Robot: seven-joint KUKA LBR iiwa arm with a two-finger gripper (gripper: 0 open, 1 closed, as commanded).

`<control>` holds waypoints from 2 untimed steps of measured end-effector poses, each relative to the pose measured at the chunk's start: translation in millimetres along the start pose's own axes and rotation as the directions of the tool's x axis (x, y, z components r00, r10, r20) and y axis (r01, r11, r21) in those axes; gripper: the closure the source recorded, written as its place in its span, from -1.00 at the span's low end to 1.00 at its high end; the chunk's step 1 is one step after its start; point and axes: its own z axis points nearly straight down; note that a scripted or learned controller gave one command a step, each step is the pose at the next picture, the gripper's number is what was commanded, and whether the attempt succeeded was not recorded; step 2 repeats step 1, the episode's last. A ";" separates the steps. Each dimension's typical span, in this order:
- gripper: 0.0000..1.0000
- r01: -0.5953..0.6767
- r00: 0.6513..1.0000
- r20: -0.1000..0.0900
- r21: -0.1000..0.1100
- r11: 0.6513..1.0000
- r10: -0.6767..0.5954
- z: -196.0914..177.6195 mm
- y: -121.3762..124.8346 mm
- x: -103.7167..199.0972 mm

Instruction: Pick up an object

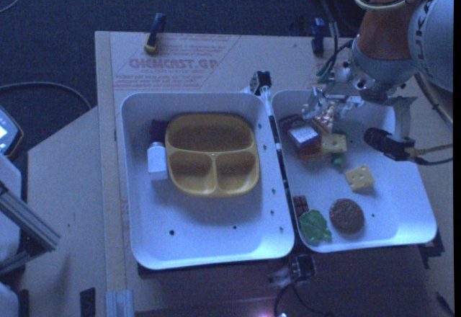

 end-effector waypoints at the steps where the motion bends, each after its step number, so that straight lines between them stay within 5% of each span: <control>1: 1.00 0.000 1.000 0.002 -0.006 1.000 0.000 5.4 11.4 -9.7; 2: 1.00 0.000 1.000 0.002 -0.006 1.000 0.000 5.4 11.4 -9.7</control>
